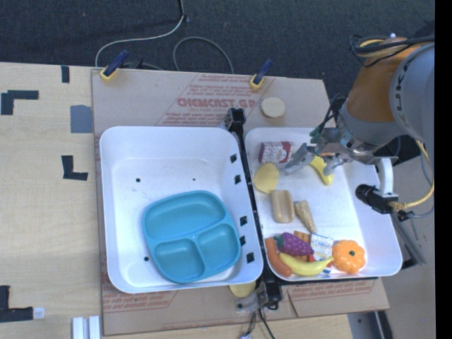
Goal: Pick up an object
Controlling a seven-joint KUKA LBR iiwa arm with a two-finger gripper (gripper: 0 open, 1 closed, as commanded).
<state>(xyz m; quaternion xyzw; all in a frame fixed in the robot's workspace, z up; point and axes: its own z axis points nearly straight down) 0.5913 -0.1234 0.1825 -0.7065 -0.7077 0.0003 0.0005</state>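
My gripper hangs low over the back of the right bin, open, its two grey fingers spread wide. A small yellow piece lies between and just below the fingers, and I cannot tell whether they touch it. A red and white can lies just left of the left finger. In front of it sit a round yellow fruit, a tan bread loaf and a tan cone. Along the front wall lie purple grapes, a banana, a carrot and an orange pumpkin.
The left bin holds a blue divided plate. A wooden disc rests on the cardboard behind the right bin. The bins' shared wall carries black clips. The arm's grey and orange body looms over the right bin's back right corner.
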